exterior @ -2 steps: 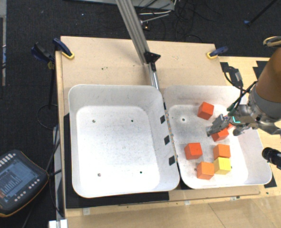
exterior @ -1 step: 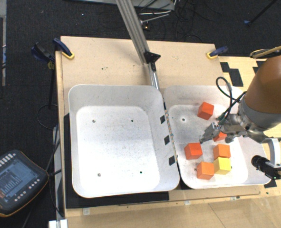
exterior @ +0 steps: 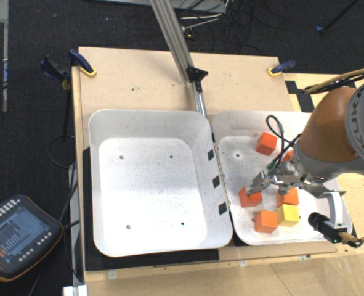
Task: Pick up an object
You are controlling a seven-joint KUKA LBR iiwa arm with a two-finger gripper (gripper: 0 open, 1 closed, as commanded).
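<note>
Several orange blocks and one yellow block lie in the right bin. One orange block sits alone toward the back. Another orange block lies near the bin's left wall, and my gripper hangs just above and to its right, close to its top edge. No block shows between the gripper's tips. A third orange block is partly covered by the wrist. In front lie an orange block and the yellow block, side by side. The arm hides a bit of red.
The left bin stands beside the right one, with a shared raised rim between them. A metal pole slants down to the bins' back edge. Cables loop around the wrist. A teach pendant lies off the bench at the left.
</note>
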